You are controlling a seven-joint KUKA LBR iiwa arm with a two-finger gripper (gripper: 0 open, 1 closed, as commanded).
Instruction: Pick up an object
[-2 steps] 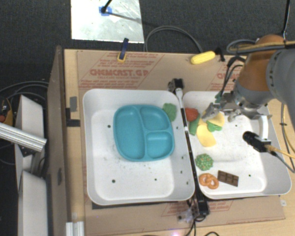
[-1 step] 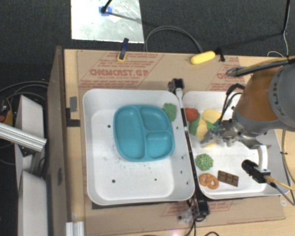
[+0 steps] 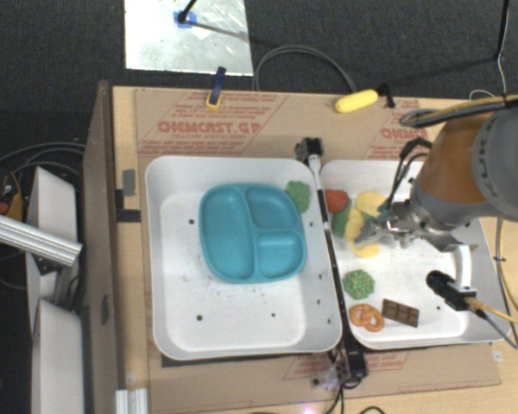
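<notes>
We see the gripper (image 3: pixel 380 228) low in the right bin (image 3: pixel 412 270), at that bin's far-left part, in among a cluster of yellow pieces (image 3: pixel 366 248). Whether it is spread or closed we cannot tell, nor whether it has hold of anything. The yellow pieces lie just left of its tip, one a little farther and one a little nearer, and the cluster's long axis runs roughly far to near. A red piece (image 3: pixel 337 201) sits just beyond, against the bin's left wall. We judge the yellow cluster the likeliest target, since it is touching or nearly touching the tip. The green lump (image 3: pixel 358 283), pretzel (image 3: pixel 367 317) and brown bar (image 3: pixel 401 313) lie nearer us, well apart from the tip.
</notes>
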